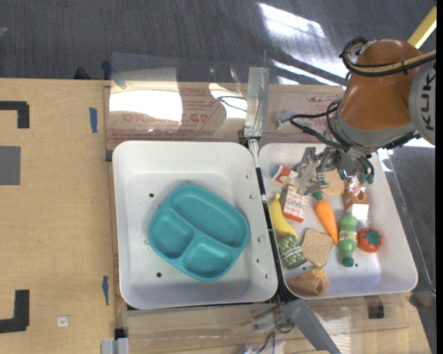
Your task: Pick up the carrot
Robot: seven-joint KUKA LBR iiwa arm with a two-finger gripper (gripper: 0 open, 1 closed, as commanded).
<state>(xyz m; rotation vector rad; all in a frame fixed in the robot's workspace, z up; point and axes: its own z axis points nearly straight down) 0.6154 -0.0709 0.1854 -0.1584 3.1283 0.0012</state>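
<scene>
From my feed the scene is bright and evenly lit. The strongest glare sits on the clear plastic sheet point(181, 104) just behind the left bin point(131, 166), washing out its printing. More pale reflections streak the dark floor point(291, 21) farther back. Inside that bin the teal tray point(199, 231) throws only a soft, faint shadow. The picture is slightly soft overall; small items in the right bin point(398, 269) look smeared, and the claw point(315, 173) is hard to resolve.

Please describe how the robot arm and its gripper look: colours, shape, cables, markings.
The arm has a rounded orange band, grey casing with part of dark lettering, and black cables looping around it. The gripper below is bare grey metal with thin fingers.
</scene>
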